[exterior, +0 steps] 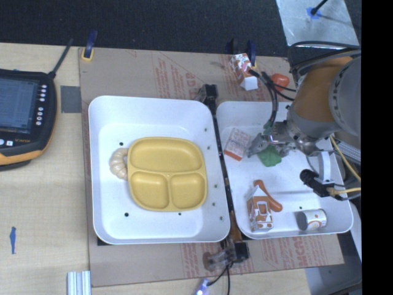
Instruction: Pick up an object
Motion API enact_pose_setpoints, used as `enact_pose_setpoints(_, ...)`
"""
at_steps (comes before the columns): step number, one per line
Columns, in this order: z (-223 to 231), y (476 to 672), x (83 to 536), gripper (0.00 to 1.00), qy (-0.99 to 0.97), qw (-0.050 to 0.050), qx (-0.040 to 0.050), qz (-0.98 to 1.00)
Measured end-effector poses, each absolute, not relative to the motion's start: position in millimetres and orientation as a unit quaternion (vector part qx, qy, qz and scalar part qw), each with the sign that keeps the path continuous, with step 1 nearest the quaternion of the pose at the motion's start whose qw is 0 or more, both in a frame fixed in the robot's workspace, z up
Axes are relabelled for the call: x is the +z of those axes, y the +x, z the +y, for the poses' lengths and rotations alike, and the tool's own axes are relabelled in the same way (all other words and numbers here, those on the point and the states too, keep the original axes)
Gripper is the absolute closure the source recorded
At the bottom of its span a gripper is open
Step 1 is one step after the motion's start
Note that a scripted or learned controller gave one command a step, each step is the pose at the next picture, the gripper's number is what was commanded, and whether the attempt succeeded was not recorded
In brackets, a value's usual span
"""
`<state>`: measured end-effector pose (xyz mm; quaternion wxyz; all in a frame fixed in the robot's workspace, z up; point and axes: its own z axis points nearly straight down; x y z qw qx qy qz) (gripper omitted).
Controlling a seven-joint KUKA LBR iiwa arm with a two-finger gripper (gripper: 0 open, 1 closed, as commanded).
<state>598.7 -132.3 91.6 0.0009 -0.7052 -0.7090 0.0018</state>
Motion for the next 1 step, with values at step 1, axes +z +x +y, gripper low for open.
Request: enact_pose_setpoints(1,-170.5,656.6,105.5,0.0,-0.705,0.0,0.0006,-0.709)
